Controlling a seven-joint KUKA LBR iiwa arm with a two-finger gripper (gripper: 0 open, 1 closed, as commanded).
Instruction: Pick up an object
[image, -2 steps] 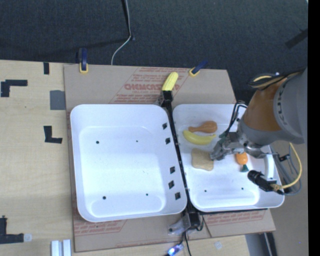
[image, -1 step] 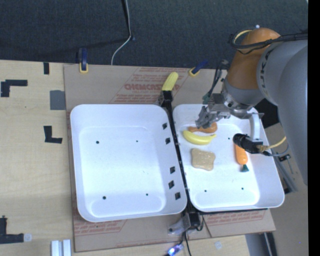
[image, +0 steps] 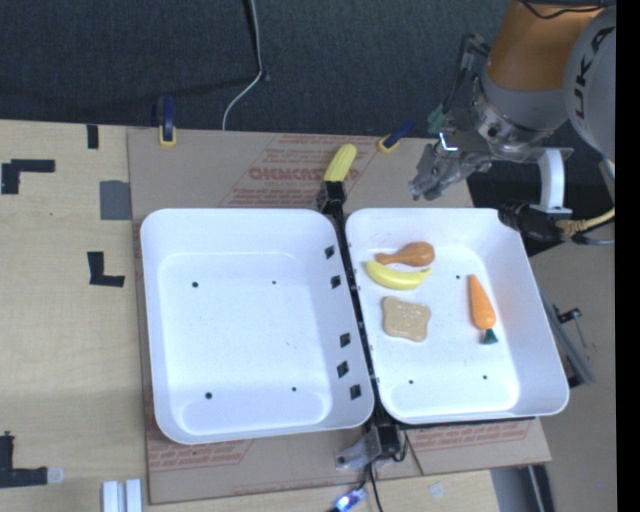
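The right bin (image: 530, 330) holds several toy foods. A brown chicken drumstick (image: 408, 255) lies near its far left, with a yellow banana (image: 396, 276) just in front of it. A tan slice of bread (image: 406, 320) rests in the middle, and an orange carrot (image: 481, 304) lies toward the right side. My gripper (image: 432, 180) hangs above the bench just beyond the right bin's far edge, high over the cardboard, with nothing seen between its fingers.
The left bin (image: 160, 300) sits beside the right one, joined by black clips along the shared wall. A yellow-handled clamp (image: 338, 168) stands at the far end of that seam. Cardboard (image: 270, 170) lies under both bins.
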